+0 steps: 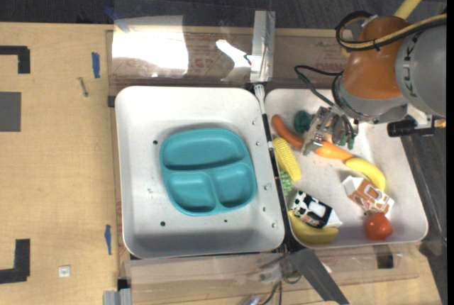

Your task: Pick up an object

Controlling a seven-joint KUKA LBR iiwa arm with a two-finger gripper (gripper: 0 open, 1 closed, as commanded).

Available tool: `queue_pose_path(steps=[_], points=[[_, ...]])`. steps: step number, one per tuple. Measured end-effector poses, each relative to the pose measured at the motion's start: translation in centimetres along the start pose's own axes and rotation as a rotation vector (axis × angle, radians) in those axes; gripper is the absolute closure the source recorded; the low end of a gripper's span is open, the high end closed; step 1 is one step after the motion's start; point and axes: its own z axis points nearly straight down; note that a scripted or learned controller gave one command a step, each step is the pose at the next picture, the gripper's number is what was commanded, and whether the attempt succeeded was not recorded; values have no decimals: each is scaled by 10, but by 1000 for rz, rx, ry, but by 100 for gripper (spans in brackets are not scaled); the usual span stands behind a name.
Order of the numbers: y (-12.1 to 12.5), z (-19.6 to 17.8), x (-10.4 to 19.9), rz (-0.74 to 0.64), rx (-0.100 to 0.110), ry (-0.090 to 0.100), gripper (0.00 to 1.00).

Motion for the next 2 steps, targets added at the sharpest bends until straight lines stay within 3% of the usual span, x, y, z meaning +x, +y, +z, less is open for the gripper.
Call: queue_pose_path(steps=[1,2], points=[[99,-91,18,50,-5,-1,100],[48,-154,92,118,1,5,100]])
